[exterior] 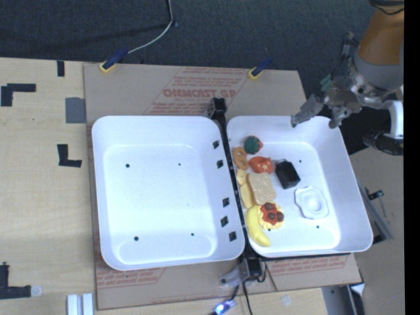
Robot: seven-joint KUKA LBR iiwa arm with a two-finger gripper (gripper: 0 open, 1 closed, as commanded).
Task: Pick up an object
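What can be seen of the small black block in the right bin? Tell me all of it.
The black block is small, boxy and matte dark, with no markings I can make out. It lies flat and slightly turned on the floor of the right bin, about mid-bin. It sits just right of the red toy and slice of bread, close to them, and above-left of the white fried egg, apart from it.
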